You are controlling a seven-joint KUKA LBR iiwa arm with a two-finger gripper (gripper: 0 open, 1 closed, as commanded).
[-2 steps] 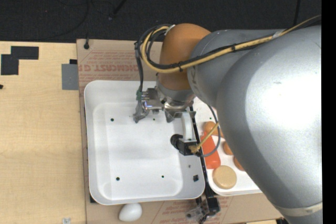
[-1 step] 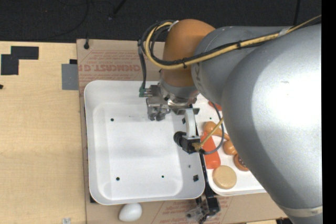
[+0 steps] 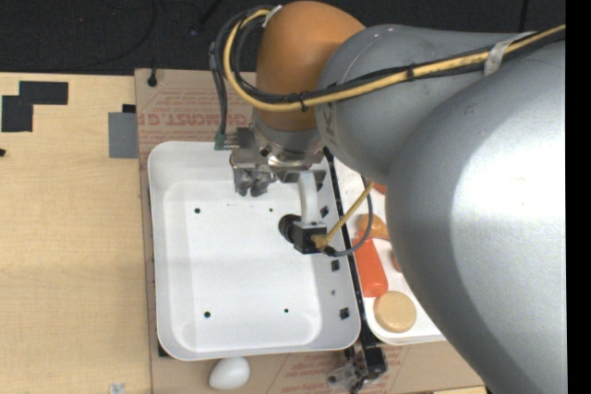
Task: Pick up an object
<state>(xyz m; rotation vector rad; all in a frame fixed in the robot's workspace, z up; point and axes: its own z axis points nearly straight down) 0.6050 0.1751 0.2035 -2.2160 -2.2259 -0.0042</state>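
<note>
Nothing picked up yet. Hand (image 3: 251, 184) low over the left bin (image 3: 171, 291), near its back wall, well away from the orange thing (image 3: 370, 268) and tan round thing (image 3: 397, 311) in the right bin. Can't tell if hand open or closed. Big grey arm (image 3: 462, 180) hiding most of that right bin.

Single fixed camera, mounted above the surface (image 3: 65, 226), looking down at a slant. The left white bin (image 3: 175, 291) sits centre frame, seen whole; the right bin (image 3: 406, 334) beside it is largely hidden. The grey arm (image 3: 462, 152) enters right of the left bin, close to the lens and looming large.
</note>
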